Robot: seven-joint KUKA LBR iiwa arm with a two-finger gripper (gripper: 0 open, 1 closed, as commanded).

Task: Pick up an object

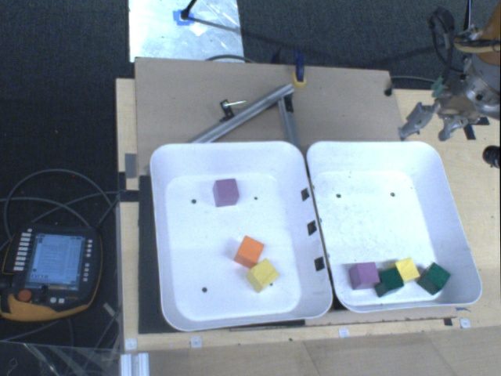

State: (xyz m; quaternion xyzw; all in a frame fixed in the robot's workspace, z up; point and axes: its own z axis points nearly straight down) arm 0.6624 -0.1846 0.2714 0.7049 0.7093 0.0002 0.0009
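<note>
Smooth white bins (pixel 235 153) (plastic-looking)

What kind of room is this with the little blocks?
Probably a robot lab or test bench. A robot gripper hangs above two white bins of coloured cubes, and a handheld control pendant with a screen lies on the dark floor.

No text, label, brand, number or sign readable anywhere on the bench or the bins. On the handheld control pendant (pixel 48 272) at the left, a lit screen with lines too small and blurred to read, and a column of small buttons beside it with no legible marks. On the coloured cubes and on the silver sheet (pixel 185 18) with its blue tape, no lettering to be made out either.
</note>
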